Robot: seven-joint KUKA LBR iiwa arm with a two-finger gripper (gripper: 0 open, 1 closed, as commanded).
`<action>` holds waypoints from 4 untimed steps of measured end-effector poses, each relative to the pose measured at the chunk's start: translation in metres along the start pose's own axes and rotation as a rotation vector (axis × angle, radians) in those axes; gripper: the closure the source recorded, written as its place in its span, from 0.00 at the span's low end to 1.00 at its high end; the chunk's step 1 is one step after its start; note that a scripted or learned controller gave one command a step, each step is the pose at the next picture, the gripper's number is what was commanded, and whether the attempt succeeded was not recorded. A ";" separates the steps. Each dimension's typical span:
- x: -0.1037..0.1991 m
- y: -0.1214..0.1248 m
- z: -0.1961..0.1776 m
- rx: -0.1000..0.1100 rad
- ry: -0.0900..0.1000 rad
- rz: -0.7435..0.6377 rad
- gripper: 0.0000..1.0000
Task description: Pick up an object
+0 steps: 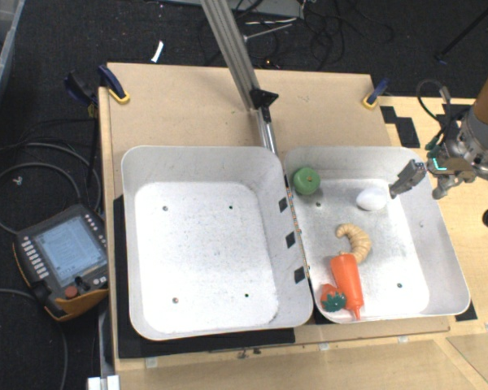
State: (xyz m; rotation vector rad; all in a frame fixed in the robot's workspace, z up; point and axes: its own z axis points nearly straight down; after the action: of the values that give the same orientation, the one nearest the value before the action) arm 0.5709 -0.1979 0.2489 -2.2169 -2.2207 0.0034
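Teach pendant (pixel 63 258) left of bench (pixel 195 112)

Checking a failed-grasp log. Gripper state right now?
Gripper: open, holding nothing, at the right bin's upper right rim, beside the white object but not touching it.

bench (pixel 203 108): tan board | on it: left bin (pixel 199 242), right bin (pixel 423 242), side by side
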 end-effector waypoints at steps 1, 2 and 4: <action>0.000 0.001 -0.002 -0.004 -0.001 -0.001 0.00; 0.002 0.003 0.062 0.002 0.000 0.002 0.00; 0.010 0.006 0.149 -0.012 0.001 0.002 0.00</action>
State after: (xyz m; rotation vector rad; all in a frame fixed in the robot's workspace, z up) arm 0.5761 -0.1881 0.0994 -2.2254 -2.2236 -0.0108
